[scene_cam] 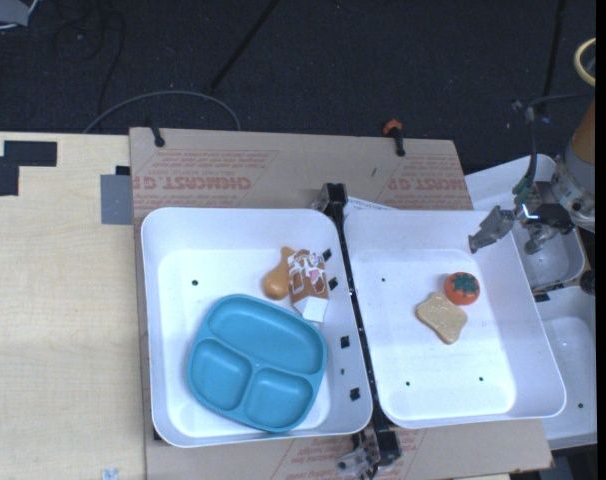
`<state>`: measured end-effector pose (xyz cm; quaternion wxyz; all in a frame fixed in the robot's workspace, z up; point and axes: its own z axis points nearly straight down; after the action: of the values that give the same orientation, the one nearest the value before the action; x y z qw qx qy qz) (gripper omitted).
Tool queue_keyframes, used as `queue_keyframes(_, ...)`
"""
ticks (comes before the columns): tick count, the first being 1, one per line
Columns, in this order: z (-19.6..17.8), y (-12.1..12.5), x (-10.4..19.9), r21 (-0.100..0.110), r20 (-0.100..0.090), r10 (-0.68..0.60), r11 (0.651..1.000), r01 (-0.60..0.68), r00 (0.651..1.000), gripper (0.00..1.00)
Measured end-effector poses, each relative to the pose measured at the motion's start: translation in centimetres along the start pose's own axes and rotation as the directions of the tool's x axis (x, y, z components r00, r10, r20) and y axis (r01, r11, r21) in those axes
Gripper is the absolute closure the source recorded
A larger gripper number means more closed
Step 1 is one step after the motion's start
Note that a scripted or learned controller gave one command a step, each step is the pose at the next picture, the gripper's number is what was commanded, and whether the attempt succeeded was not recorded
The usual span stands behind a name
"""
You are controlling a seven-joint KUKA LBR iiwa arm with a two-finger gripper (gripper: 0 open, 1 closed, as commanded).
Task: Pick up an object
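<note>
Two shallow white bins sit side by side on a brown cardboard sheet laid over a pale wooden surface, with dark carpet and loose black cables beyond. The left bin holds a blue divided plate and a brown toy; the right bin holds a small tomato touching a slice of toast. The gripper hovers over the right bin's far right corner, fingers spread apart and grasping nothing.
</note>
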<state>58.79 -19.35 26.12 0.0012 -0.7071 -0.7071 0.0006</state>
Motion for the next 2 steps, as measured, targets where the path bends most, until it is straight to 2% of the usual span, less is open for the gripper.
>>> queue_keyframes(1,4.6,0.5,0.5,0.004,-0.001,-0.002,1.000,0.002,1.000,0.00)
queue_keyframes(2,11.0,0.7,0.7,0.006,-0.002,0.000,1.000,0.000,1.000,0.00)
